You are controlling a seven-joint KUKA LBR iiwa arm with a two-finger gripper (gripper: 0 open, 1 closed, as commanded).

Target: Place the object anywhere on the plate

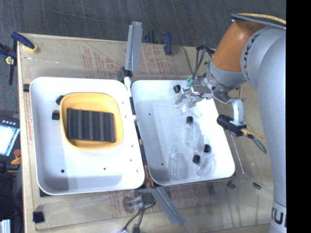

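gripper (187, 95) over right bin (160, 174) near its far rim, finger state unclear | clear bottles (190, 130) scattered right half | yellow plate (92, 118) centred in left bin (39, 174), margins bare

— What sort of place am I working in?

— A robotics lab, by the look of it. You are an industrial arm (265, 81), grey with an orange band, reaching over a plywood bench (87, 50) set on dark carpet (73, 6).

— What else points that way?

— Blue clamps (23, 41) grip the bench edge, and cables (138, 217) trail off its front. Two shallow white bins (46, 176) sit side by side, fixed in place with a metal bracket (133, 45) between them. At the left edge a small lit screen (7, 137) glows. It all reads as a test rig, not a home or a shop.
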